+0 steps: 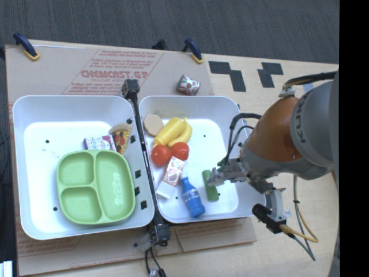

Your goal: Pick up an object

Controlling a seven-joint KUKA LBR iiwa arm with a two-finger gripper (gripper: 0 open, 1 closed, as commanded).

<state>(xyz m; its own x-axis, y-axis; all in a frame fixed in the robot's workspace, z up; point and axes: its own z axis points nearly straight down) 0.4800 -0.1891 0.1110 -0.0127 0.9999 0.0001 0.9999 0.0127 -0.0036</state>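
Pincer [211,180] low in the right bin [228,111] — over a green object [211,190] — grip state unclear

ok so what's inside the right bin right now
The right bin holds a beige round piece, banana, two tomatoes, small carton, blue bottle and a green item partly covered by the gripper.

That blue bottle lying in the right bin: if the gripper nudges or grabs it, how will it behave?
The blue bottle lies on its side and looks round, so a sideways nudge would probably roll it. Its glossy surface may slip between fingers. The small carton sits close by its cap end, so it might get bumped.
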